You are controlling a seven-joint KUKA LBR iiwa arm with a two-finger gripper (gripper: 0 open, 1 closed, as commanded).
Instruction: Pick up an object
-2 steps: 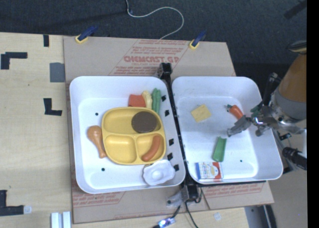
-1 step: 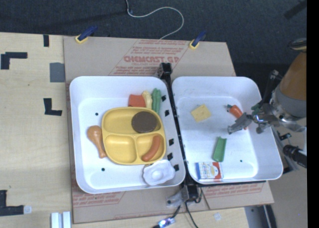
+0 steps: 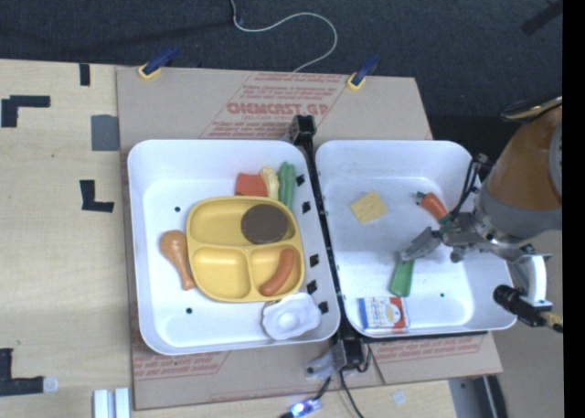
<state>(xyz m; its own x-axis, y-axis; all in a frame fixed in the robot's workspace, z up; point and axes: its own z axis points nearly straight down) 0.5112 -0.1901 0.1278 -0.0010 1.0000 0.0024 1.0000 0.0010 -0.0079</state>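
Note:
My gripper (image 3: 430, 253) hangs over the middle of the right bin (image 3: 457, 158), open, with nothing between its fingers. Its left fingertip is just above the upper end of a green pickle-like piece (image 3: 400, 278) lying on the bin floor. An orange carrot (image 3: 431, 204) lies just behind the gripper. Further left is a yellow cheese slice (image 3: 369, 208). A small printed carton (image 3: 383, 313) lies at the bin's front edge.
The left bin (image 3: 146, 224) holds a yellow divided plate (image 3: 208, 224) with a brown patty (image 3: 266, 222) and a sausage (image 3: 281, 273). Around it lie a drumstick (image 3: 176, 256), a white egg piece (image 3: 290, 318) and red, yellow and green pieces (image 3: 269, 183). The arm's orange band (image 3: 535, 165) is at the right.

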